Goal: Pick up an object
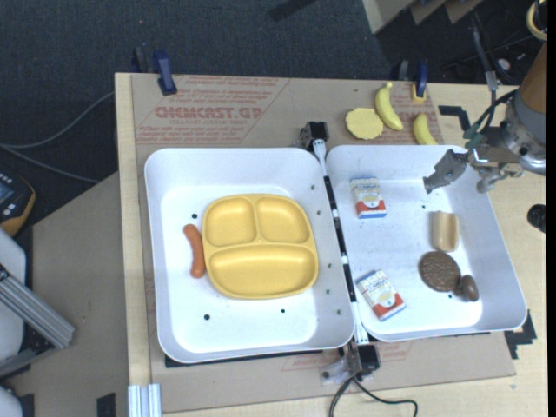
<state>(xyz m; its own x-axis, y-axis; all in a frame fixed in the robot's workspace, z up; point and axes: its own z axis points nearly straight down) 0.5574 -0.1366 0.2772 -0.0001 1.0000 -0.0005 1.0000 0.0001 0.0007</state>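
A: Camera view, from above. Arm (532, 120) reached in from the right; gripper (447, 170) hung over the top edge of the right bin (504, 259). Nothing sat between its fingers. How far they were spread I could not tell, the dark tips being blurred together.

B: Step?

A: Approach, I judged; no grasp made. Nearest candidates were the tan roll (444, 230) just below and a small carton (368, 197) to its left.

B: Next move?

A: Descend squarely over one item, fingers straddling it.

B: Textures?

A: Roll smooth, cylindrical. Cookie (440, 270) flat, round, dark brown. Second carton (380, 294) boxy, printed. Left bin (165, 233) held a glossy yellow divided plate (259, 246) and an orange sausage (196, 250) beside it.
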